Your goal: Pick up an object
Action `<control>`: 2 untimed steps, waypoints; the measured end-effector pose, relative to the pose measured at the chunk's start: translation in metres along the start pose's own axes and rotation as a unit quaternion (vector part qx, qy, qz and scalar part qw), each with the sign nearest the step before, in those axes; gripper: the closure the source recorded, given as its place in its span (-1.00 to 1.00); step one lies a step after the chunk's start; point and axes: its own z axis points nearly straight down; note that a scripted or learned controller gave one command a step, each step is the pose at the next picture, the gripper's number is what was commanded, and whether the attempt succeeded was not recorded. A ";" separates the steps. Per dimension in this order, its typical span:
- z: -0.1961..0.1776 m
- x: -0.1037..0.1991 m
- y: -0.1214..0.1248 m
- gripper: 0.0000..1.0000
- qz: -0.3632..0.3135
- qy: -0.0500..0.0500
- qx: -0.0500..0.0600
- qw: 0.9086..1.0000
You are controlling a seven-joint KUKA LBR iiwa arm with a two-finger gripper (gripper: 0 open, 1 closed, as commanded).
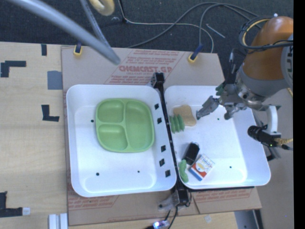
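Note:
In the right bin (238,147) lie a tan sponge-like block (184,114) and a ribbed green piece (177,123) at the left wall. Nearer the front are a small black object (191,152), a colourful card box (202,167) and a green and blue item (184,171). My gripper (215,107) hangs over the upper part of the right bin, just right of the tan block, its fingers (205,109) spread apart and nothing between them.
The left bin (81,142) holds a green divided plate (125,125). A black divider with clips (164,132) runs between the bins. Cables (200,23) trail across the dark floor behind the bench. A grey pole (57,18) crosses the upper left.

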 end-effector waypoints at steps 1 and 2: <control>-0.004 0.000 0.002 -1.00 -0.001 -0.001 -0.004 1.000; 0.060 0.006 0.003 -1.00 -0.001 0.000 -0.001 1.000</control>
